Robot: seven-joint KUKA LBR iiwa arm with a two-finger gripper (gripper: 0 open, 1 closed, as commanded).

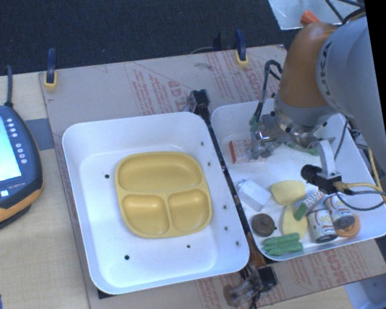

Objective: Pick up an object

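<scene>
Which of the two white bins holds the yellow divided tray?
The left bin holds the yellow divided tray, lying alone in its middle. The right bin holds a clutter of small objects instead.

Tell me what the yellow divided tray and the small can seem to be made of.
The yellow divided tray looks like molded plastic: one even matte color, rounded compartment walls. The small can in the right bin appears to be metal with a printed paper label, though it is too small to be sure.
</scene>
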